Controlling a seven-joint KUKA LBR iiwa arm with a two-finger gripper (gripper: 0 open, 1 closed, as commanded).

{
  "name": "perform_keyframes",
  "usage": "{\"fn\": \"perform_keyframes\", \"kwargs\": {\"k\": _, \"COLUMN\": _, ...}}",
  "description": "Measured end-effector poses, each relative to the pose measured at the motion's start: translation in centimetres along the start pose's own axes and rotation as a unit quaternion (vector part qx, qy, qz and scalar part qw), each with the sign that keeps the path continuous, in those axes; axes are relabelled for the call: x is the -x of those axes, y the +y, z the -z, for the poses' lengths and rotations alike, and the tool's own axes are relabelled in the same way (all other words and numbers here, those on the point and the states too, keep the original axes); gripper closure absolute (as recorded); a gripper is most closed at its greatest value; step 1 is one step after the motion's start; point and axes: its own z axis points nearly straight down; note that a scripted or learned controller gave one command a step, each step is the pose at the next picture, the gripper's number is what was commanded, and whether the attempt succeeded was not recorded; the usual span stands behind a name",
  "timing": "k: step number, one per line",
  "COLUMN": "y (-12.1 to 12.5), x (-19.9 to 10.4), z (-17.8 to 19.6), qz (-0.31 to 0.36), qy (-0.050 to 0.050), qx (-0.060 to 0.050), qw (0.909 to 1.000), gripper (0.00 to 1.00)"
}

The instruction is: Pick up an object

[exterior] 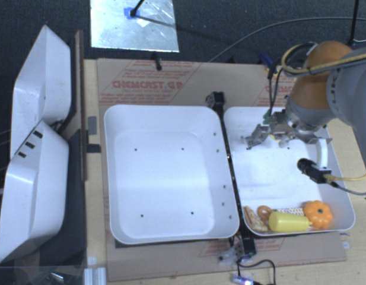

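Note:
My gripper hangs over the upper middle of the right bin, above bare white floor and pointing left. Nothing shows in it. The objects lie along the right bin's front edge, well below the gripper. They are a small orange pumpkin, a yellow oblong piece, an orange ring-shaped piece and a tan piece at the front left corner.
The left bin sits beside the right one, with a black divider between them. A black cable plug hangs off the arm over the right bin. Two spare white bins stand at the far left.

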Motion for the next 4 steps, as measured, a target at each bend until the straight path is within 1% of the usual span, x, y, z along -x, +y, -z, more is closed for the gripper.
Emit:
{"fn": "perform_keyframes", "kwargs": {"k": 1, "y": 0.2, "x": 0.0, "z": 1.4, "qz": 0.000, "qy": 0.000, "qx": 0.003, "qw": 1.0000, "gripper": 1.00}}
{"fn": "perform_keyframes", "kwargs": {"k": 2, "y": -0.5, "x": 0.5, "z": 7.3, "qz": 0.000, "qy": -0.001, "qx": 0.005, "qw": 1.0000, "gripper": 1.00}}
{"fn": "perform_keyframes", "kwargs": {"k": 3, "y": -0.8, "x": -0.4, "z": 13.0, "qz": 0.001, "qy": 0.000, "qx": 0.005, "qw": 1.0000, "gripper": 1.00}}
{"fn": "perform_keyframes", "kwargs": {"k": 4, "y": -0.8, "x": -0.4, "z": 14.5, "qz": 0.000, "qy": 0.000, "qx": 0.003, "qw": 1.0000, "gripper": 1.00}}
